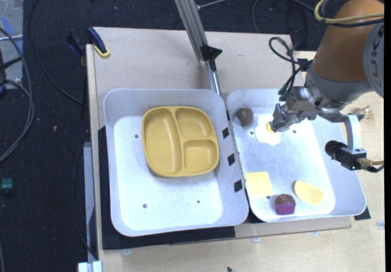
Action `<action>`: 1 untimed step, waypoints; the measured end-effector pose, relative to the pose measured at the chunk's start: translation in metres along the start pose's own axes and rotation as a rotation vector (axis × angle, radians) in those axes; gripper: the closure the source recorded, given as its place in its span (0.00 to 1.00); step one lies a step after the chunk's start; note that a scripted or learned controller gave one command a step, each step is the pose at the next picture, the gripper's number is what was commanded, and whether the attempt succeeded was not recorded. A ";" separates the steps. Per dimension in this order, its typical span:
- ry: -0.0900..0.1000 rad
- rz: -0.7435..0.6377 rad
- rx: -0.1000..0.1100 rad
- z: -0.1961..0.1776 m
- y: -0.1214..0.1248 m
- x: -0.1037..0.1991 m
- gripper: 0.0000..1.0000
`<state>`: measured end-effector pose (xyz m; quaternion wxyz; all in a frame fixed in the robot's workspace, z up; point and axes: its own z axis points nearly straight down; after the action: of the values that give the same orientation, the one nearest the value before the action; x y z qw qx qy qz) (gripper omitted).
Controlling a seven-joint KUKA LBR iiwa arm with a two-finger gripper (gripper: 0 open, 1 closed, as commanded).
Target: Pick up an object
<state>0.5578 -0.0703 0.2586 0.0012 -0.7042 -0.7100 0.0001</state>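
A yellow tray lies in the left bin. The right bin holds a brown ball, fried egg, yellow square, purple cupcake and yellow chip. The gripper is directly over the egg; jaws' state: cannot tell.

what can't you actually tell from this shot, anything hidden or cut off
1. Gripper: the wrist above covers its fingers in the camera view, so whether they are open or shut is unclear.
2. White and yellow piece in the right bin: partly covered by the gripper; contact unclear.
3. Arm: cut off by the right edge.
4. Brown ball: too small to identify.
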 end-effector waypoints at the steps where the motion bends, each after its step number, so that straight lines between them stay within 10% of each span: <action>1: 0.000 0.001 0.001 0.005 -0.011 0.046 1.00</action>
<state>0.5465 -0.0249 0.2534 0.0014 -0.7046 -0.7096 0.0005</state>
